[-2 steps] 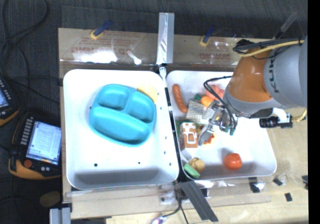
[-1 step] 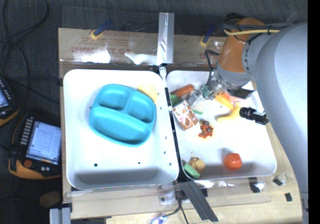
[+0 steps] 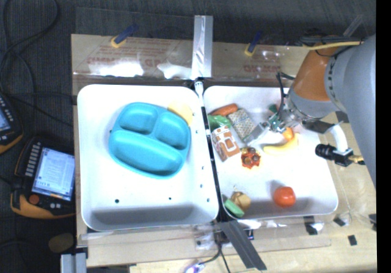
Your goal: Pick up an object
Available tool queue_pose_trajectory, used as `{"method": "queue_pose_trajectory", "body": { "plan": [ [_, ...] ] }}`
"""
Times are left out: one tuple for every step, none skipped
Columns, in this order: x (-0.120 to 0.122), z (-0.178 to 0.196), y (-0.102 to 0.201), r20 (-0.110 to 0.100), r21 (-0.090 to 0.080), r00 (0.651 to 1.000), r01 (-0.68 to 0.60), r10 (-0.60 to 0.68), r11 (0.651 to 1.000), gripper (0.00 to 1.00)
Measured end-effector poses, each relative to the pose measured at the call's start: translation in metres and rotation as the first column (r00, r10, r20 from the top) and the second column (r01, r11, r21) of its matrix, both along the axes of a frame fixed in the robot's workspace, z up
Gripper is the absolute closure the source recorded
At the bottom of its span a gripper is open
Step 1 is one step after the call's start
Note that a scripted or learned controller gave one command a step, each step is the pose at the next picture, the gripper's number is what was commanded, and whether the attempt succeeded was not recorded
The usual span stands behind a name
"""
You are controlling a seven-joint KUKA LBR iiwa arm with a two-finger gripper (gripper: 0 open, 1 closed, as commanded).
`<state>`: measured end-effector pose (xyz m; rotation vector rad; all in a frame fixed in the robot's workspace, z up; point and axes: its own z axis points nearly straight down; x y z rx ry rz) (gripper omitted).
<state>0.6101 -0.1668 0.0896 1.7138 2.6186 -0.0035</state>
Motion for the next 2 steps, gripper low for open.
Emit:
{"method": "queue_pose_trajectory", "body": {
  "plan": [
    [-0.033,0.114,-0.050,-0.009,0.004,1.000,0.017,-0.017,1.000,0.00],
    [0.059,-0.001,-0.022,-0.005,0.006,0.986,0.165,-0.165,0.986,0.00]
  ]
}}
